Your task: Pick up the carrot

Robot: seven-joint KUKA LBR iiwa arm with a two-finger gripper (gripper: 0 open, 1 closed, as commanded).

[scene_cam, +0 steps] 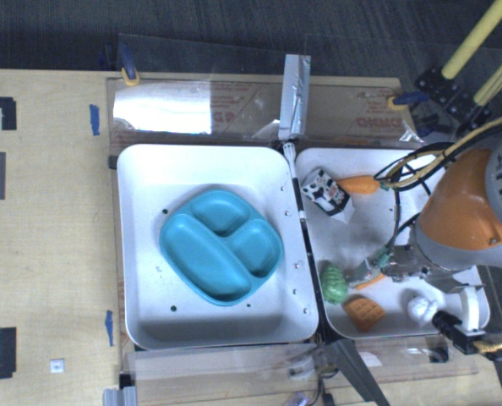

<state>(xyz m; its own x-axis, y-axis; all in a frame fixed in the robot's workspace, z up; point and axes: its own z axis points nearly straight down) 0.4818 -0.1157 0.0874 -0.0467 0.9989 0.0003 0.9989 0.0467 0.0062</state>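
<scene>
An orange carrot (360,185) lies at the back of the right bin (352,227), touching a black-and-white toy (326,192) on its left. My gripper (388,265) hangs low over the middle of the right bin, well in front of that carrot. The grey arm and its orange band (462,205) hide the bin's right side. A thin orange piece (369,282) with a bit of green pokes out just left of and below the gripper's tip; whether it is touched I cannot tell.
In the right bin's front lie a green leafy item (334,283), an orange waffle-like piece (363,312) and a white object (420,308). The left bin (141,227) holds a blue divided plate (221,245). Cables (411,167) loop above the carrot.
</scene>
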